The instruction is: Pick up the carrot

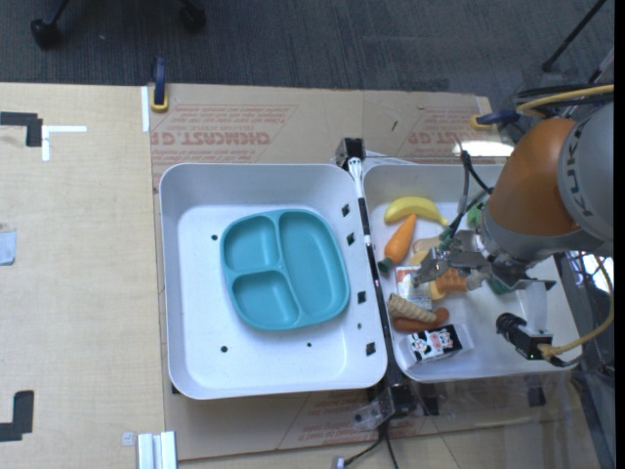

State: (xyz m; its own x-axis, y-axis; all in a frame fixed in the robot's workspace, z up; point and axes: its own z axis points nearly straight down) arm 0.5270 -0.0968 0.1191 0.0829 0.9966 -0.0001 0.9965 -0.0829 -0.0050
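- A light wooden bench top [73,291] fills the left and lower part of the camera view.
- A flat sheet of brown cardboard with red printed lettering [244,130] lies on it, under both bins.
- The left shallow white plastic bin [186,360] sits on the cardboard and carries a teal three-compartment plastic plate [285,269] near its middle.
- The right shallow white plastic bin [488,360] stands just beside it, their inner walls touching.
- A yellow-and-blue clamp [158,84] grips the cardboard's far left corner.
- Black brackets [23,128] and [20,413] sit at the bench's left edge.
- Dark grey carpet floor [322,27] lies beyond the bench.
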